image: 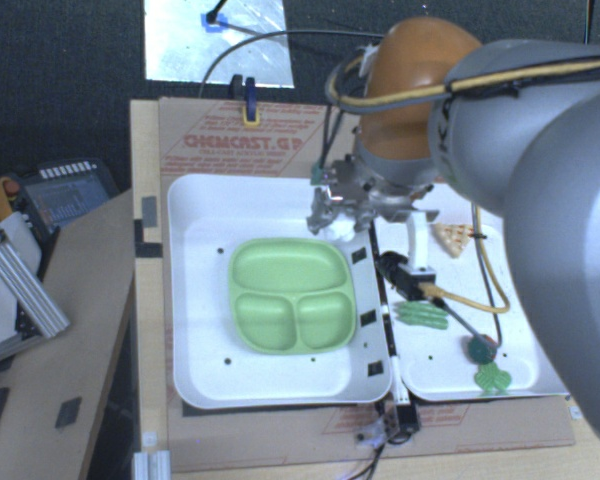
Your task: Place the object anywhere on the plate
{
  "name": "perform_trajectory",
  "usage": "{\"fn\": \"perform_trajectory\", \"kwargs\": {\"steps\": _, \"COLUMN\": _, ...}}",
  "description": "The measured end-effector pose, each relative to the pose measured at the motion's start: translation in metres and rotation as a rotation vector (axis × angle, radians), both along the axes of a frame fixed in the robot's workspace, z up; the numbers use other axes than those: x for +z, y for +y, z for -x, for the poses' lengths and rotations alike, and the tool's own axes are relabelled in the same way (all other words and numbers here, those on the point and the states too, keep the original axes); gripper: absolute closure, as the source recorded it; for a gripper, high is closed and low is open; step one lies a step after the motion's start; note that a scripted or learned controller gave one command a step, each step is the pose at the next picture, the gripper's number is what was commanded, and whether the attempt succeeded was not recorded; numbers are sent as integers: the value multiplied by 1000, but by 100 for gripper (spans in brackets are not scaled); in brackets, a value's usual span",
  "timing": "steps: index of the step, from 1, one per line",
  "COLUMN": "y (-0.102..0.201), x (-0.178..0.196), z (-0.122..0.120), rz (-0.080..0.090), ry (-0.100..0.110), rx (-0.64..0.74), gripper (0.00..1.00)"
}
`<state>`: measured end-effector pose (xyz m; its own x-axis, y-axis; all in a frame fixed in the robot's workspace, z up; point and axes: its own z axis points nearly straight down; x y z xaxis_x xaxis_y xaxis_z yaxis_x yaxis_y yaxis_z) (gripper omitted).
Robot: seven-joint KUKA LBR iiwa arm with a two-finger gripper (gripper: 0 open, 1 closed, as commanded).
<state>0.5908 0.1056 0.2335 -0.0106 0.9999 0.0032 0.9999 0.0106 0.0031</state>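
A light green divided plate (288, 294) lies in the left white bin (195, 268). My gripper (332, 216) hangs over the far right part of that bin, just beyond the plate's far right corner. The view does not show anything held in it. In the right bin (510, 358) lie a tan wedge-shaped toy (454, 238), a green pod-like piece (421, 315), a small dark round thing (478, 348) and a green leaf-shaped piece (493, 377).
The grey arm with its orange band (420, 88) covers much of the right bin's far side. A divider with black clips (378, 318) runs between the bins. A brown cardboard sheet (240, 138) lies under both bins.
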Motion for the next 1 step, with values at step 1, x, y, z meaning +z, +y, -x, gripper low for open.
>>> {"fn": "perform_trajectory", "kwargs": {"steps": 1, "y": 17, "x": -17, "z": 3, "rz": 3, "ry": 4, "rx": -4, "gripper": 100}}
